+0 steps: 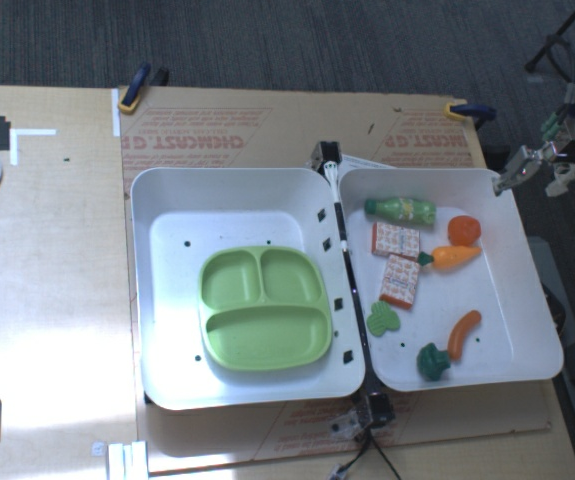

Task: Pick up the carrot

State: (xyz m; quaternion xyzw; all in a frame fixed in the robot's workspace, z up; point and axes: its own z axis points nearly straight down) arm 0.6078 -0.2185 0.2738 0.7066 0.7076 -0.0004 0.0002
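A pale wooden bench under a cardboard sheet fills the frame, dark carpet along the top. The carrot lies in the right bin, centre-right. The gripper hovers at the right edge, its opening impossible to tell.

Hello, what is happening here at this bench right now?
A robot arm is meant to pick up the carrot, which lies untouched in the right bin among other toy foods, just below a tomato. The tool hovers outside that bin's far right corner. The left bin holds a green divided plate.
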